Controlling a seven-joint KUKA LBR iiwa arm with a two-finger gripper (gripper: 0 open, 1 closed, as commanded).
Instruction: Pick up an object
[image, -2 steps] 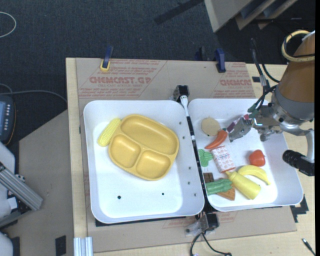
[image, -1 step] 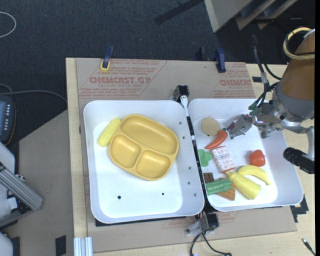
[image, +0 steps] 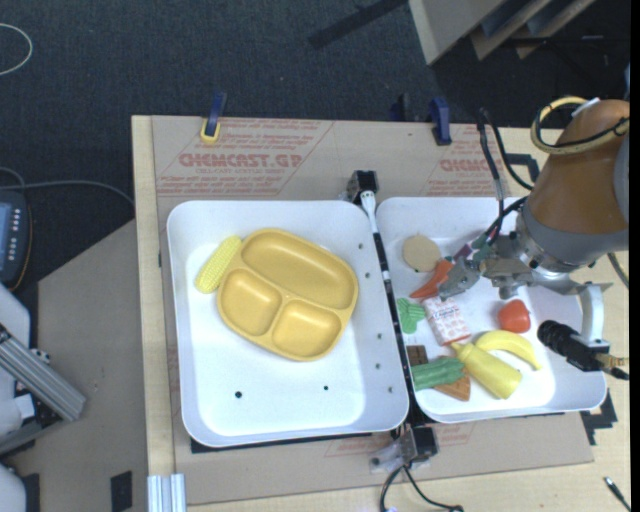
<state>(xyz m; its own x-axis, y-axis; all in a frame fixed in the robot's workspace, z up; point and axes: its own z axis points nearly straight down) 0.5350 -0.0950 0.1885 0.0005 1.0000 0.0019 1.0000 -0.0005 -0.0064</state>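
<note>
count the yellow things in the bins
4: corn cob and divided tray in the left bin; banana and a yellow piece in the right. The arm may hide more.

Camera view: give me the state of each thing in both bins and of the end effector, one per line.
yellow divided tray: upright, compartments bare, tilted in the left bin
toy corn cob: lying against the tray's left edge
end effector: low over the right bin, beside the toy carrot
toy carrot: lying flat
toy tomato: resting apart
toy banana: lying on its side
</note>
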